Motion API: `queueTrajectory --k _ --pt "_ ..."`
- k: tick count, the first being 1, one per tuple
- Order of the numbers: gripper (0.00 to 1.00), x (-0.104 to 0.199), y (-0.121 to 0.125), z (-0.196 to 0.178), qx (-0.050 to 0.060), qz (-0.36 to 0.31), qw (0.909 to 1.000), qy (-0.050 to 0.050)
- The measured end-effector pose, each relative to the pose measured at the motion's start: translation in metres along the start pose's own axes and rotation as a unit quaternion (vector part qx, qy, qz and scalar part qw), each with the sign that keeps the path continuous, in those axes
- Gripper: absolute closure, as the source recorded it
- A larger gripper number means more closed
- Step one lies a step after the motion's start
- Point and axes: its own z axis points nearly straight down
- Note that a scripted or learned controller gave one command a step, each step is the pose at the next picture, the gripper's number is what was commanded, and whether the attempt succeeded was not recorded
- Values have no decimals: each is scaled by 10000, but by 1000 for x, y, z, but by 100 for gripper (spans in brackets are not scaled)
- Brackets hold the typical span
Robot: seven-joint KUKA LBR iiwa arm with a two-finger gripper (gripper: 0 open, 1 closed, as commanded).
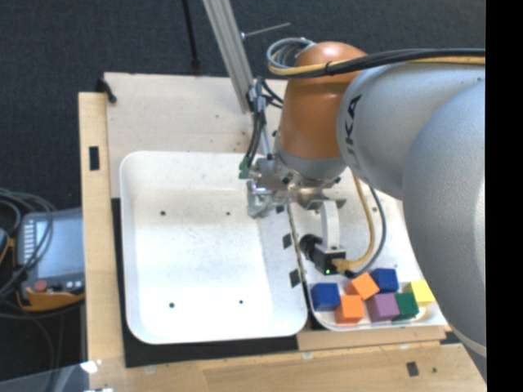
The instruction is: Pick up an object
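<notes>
Here my claw point(265, 189) hangs over the seam between the left bin point(131, 174) and the right bin point(350, 325), tucked under my own wrist, so I cannot tell whether it is wide or narrow. The pickable things huddle apart from it in the right bin's near corner: blue block point(326, 296), orange block point(352, 309), purple block point(382, 306), green block point(406, 305), yellow block point(422, 291).

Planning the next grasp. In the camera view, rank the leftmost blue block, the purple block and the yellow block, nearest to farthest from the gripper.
1. leftmost blue block: left end of the block cluster, closest to the gripper.
2. purple block: middle of the cluster, front row.
3. yellow block: right end of the cluster, farthest.
</notes>
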Motion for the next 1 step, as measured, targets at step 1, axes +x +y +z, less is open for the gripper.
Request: queueTrajectory --k 1 --pt "0 -3 0 0 0 21 10000 -5"
